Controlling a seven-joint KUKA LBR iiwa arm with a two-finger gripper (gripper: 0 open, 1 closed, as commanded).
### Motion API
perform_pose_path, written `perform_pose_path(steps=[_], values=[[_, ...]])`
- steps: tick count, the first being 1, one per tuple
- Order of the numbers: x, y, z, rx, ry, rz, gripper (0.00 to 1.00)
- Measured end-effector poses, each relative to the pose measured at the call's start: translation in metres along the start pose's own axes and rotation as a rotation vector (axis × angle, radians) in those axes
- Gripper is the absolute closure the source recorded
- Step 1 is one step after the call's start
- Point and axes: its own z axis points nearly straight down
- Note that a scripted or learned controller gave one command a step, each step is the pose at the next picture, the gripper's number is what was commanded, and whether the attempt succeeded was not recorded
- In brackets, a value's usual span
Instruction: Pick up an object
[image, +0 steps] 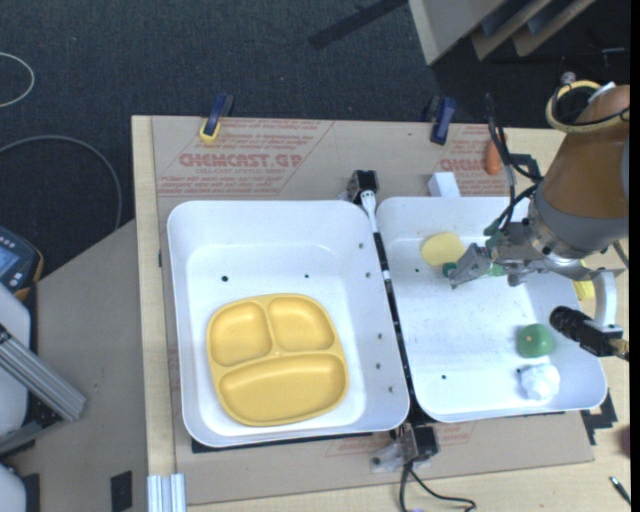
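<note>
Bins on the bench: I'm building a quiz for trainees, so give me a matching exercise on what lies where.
Things:
1. yellow divided plate
2. green ball
3. white crumpled object
4. pale yellow object

Places:
A. right bin, near corner
B. left bin
C. right bin, beside the gripper
D. right bin, just above the white crumpled object

Pairs: 1-B, 2-D, 3-A, 4-C

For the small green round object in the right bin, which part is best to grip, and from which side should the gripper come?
Grip the small green round object across its middle, coming straight down from above. It looks roughly ball-shaped, so no side seems better, but the crumpled white object lies just in front, so probably set the fingers left and right.
</note>
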Motion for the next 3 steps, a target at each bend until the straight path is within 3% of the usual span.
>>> perform_pose_path(steps=[1, 2, 3], values=[[-0.042, 0.031, 0.097, 0.006, -0.001, 0.011, 0.0], [-0.058, 0.077, 0.11, -0.003, -0.004, 0.007, 0.0], [-0.06, 0.103, 0.112, 0.021, 0.005, 0.011, 0.0]])
